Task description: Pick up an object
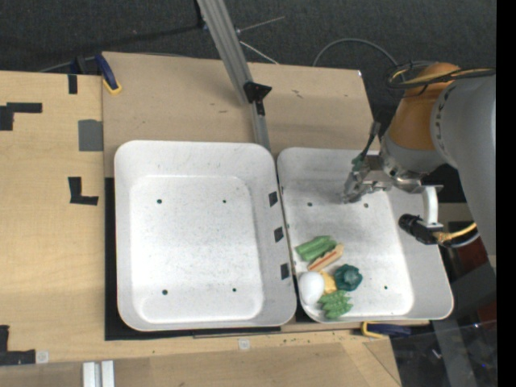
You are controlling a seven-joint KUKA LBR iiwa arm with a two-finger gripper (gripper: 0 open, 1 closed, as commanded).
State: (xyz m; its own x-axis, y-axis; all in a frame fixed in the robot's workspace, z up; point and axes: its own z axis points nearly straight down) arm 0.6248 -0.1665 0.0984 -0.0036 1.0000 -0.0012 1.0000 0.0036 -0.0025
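On the far left we see the wooden bench (pixel 48 216), with some black tape marks (pixel 76 190) and a grey patch (pixel 90 134) on it. They look like position marks for the setup, though we cannot be sure.

Next comes the left bin (pixel 193 232), a shallow white tray with a speckled floor. A grey metal bar (pixel 230 47) comes down at a slant from the top and ends near the place where the two bins meet; we think it is a support for the rig.

The right bin (pixel 379 240) holds the small toys, all pushed together in its near left corner: a light green vegetable piece (pixel 314 247), an orange stick (pixel 325 259) just beside it, a white egg-like ball (pixel 311 285), a dark green round piece (pixel 348 277) and a bumpy green piece (pixel 336 303). They touch each other, so to take one alone may be difficult.

The gripper (pixel 355 190) hangs over the far part of the same bin, well apart from the toys, and nothing is between its fingers (whether they are apart or together we cannot tell). In our judgement the pick is not yet begun, and the arm must first travel toward the near corner.

Behind the bench the floor is dark grey, with thin cables (pixel 355 51).
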